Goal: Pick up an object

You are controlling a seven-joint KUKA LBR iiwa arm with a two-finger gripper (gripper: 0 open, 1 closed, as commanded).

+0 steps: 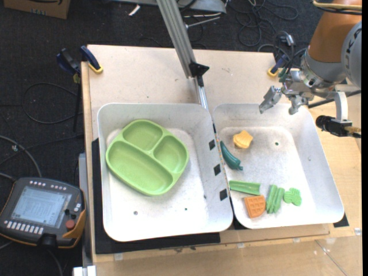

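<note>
Worktop carried two white bins. My claw hung spread wide, holding nothing, above the right bin's far rim; yellow toy piece lay below it.

Small yellow toy, dark green pod, green pieces and orange waffle lie in the right bin.
</note>
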